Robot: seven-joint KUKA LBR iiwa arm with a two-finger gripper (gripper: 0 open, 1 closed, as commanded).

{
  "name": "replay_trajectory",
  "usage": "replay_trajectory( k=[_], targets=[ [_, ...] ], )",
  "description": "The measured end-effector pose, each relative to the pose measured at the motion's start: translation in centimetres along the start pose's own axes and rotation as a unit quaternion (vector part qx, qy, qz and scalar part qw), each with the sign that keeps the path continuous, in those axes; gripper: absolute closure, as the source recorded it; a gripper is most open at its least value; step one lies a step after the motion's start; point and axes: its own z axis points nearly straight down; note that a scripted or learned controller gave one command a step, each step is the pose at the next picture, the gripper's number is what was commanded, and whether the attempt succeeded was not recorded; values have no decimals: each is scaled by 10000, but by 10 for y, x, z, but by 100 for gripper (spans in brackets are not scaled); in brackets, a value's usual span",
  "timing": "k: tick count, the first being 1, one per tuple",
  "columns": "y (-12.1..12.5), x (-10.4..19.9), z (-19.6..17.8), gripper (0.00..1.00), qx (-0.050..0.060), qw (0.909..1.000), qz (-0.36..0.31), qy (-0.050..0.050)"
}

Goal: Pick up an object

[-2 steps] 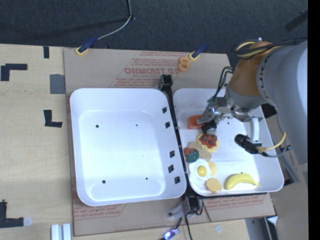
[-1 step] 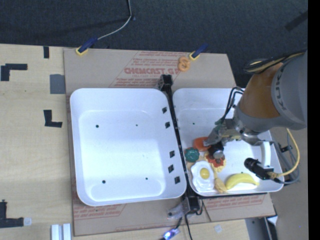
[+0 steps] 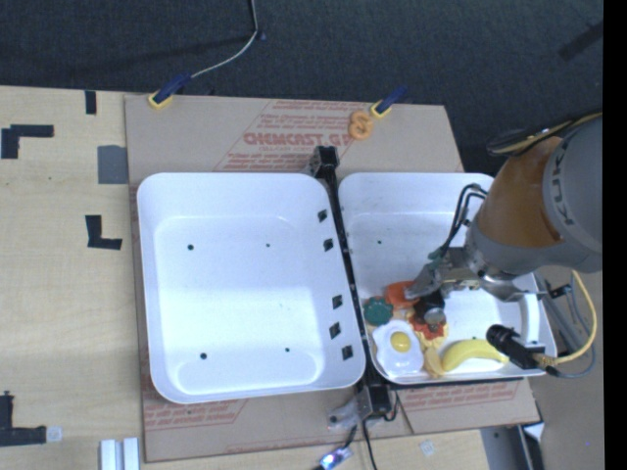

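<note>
While the arm [image 3: 534, 213] is reaching in from the right of the camera view, the gripper [image 3: 428, 311] is hanging low over the near left part of the right bin [image 3: 411, 196], directly above a small cluster of toys.

In that camera view, the cluster is lying in the bin's near left corner. A green round piece [image 3: 378, 311] is sitting against the divider side. An orange-red piece [image 3: 400, 294] is lying just beside it, partly under the gripper. A fried-egg toy [image 3: 399, 342] is resting near the front wall, and a yellow banana [image 3: 470, 354] is lying beside the egg along the same wall. A second reddish scrap [image 3: 427, 332] is showing between the egg and the gripper.

The dark tip of the gripper is appearing to touch or nearly touch the orange-red piece, but whether it is spread or pressed together cannot be told at this resolution, and nothing is visibly sitting between its fingers.

The left bin [image 3: 157, 262] is lying alongside, well apart from the action.

Task progress, as a judgement: the approach is appearing complete, with the tool positioned over a candidate object. The grasp itself is not confirmed, and lifting an object clear of the bin floor is remaining to be done.
</note>
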Motion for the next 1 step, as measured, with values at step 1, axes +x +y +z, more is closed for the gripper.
replay_trajectory(
  k=[1],
  targets=[
    [89,31,15,100,-33,10000,-36,2]
  ],
)
